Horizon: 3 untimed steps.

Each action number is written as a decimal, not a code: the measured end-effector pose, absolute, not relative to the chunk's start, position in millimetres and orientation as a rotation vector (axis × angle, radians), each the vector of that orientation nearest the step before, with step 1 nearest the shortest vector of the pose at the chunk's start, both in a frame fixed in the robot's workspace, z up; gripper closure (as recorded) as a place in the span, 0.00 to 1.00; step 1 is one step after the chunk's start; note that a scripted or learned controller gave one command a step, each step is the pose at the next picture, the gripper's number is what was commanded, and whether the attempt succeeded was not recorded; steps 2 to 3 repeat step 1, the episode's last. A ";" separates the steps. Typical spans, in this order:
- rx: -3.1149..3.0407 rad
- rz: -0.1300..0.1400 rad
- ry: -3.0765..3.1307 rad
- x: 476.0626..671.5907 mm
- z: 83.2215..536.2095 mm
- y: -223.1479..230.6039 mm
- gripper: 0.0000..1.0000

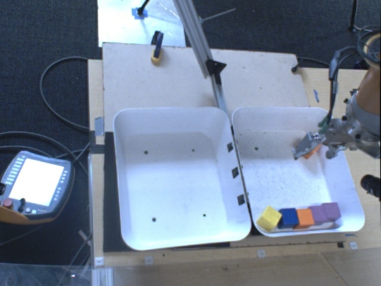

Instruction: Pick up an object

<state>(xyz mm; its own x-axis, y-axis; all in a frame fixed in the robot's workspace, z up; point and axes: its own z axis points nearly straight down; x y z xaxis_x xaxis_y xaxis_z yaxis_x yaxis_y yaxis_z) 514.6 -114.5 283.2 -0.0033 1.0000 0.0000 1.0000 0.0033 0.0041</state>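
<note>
My gripper [307, 147] hangs over the right bin [280, 111], toward its right side, reaching in from the right. A small orange block [310, 153] shows between its fingertips, partly covered by them, and the fingers are shut on it. Along the bin's front wall lies a row of blocks: a yellow block [269, 218], a blue block [289, 217], another orange block [305, 217] and a purple block [327, 212].
The left bin [172, 111] stands beside the right one, their walls touching. A slanted metal pole [196, 34] crosses the back of the bench. A yellow clamp [156, 47] lies on the board behind the bins. A teach pendant [33, 186] sits off the bench at left.
</note>
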 end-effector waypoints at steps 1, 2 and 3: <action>2.227 -0.007 2.217 530.2 208.7 -191.6 0.00; 2.227 -0.007 2.217 530.2 208.7 -191.6 0.00; 2.227 -0.007 2.217 530.2 208.7 -191.6 0.00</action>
